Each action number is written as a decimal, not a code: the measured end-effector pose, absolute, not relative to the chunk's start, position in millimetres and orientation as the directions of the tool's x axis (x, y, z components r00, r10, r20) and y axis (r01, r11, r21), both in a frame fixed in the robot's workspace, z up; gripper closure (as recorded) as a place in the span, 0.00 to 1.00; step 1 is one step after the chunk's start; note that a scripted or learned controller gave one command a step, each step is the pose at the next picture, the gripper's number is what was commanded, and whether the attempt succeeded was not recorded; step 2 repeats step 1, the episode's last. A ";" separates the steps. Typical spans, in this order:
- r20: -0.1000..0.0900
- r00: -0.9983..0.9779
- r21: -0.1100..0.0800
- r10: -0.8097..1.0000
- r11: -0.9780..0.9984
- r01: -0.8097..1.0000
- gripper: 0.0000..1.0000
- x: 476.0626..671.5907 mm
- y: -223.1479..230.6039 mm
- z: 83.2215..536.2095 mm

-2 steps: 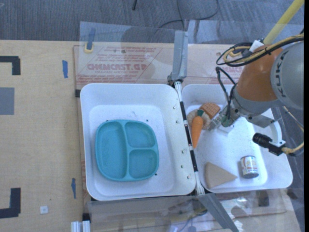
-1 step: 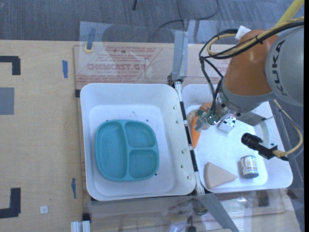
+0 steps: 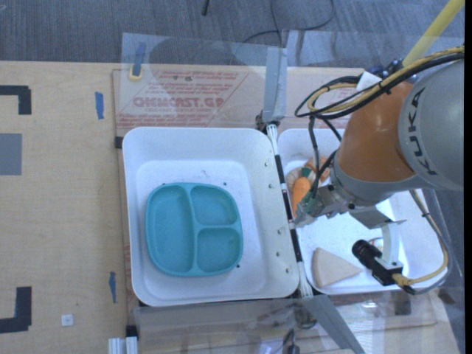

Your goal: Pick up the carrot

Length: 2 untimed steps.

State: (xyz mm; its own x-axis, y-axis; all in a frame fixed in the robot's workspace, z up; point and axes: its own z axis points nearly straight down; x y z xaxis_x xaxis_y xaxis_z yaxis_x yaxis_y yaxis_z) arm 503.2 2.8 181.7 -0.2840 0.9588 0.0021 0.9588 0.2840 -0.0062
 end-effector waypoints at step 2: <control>0.002 -0.280 -0.008 0.960 0.280 0.960 1.00 504.4 0.9 188.8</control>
